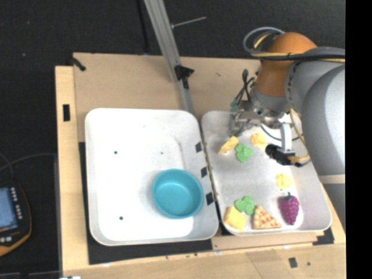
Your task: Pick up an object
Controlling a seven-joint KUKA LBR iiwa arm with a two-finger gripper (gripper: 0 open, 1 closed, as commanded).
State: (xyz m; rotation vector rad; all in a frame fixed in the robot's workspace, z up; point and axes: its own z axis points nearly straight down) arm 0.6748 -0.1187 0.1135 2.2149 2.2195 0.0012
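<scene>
We see the gripper (237, 122) low over the far end of the right bin (302, 222), just above a yellow wedge (228, 145) that lies beside a green toy (244, 153). Whether its fingers are spread or closed we cannot tell, as they seem blurred against the bin. A blue bowl (176, 193) sits in the left bin (110, 132) on the worktop (116, 77).

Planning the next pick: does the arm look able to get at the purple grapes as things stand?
Probably yes. The purple grapes lie uncovered in the right bin, near its front right corner, apart from the pizza slice. The hand is over the same bin's far end.
</scene>
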